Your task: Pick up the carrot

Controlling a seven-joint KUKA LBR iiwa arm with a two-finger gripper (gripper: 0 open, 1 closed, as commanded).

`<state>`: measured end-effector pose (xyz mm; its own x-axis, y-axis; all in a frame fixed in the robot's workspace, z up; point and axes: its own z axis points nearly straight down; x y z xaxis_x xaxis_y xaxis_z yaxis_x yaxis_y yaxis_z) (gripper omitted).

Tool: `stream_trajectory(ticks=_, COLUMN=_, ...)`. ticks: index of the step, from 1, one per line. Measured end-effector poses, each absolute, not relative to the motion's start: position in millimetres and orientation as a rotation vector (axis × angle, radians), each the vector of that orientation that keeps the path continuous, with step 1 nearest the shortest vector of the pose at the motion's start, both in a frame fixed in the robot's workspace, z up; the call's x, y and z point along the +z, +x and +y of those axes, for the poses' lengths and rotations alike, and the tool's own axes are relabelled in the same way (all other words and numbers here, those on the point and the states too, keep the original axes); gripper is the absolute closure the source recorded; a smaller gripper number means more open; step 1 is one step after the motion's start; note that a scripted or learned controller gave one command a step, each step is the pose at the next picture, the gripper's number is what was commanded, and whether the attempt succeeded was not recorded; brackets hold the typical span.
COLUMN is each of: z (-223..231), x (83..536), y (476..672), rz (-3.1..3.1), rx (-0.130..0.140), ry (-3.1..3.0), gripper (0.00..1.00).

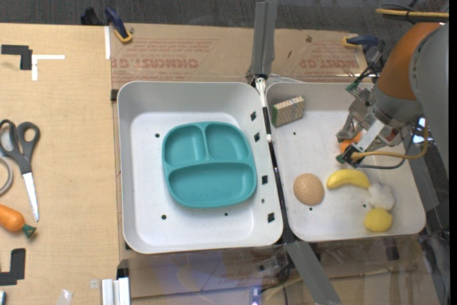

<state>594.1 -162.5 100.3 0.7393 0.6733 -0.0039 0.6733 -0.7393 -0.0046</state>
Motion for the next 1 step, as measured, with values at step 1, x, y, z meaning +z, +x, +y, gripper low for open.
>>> stream_trajectory(ticks=1, z=-135.7, x=172.7, y=633.8, rz=-1.207, rx=0.003, ry=-2.899, gripper=1.00)
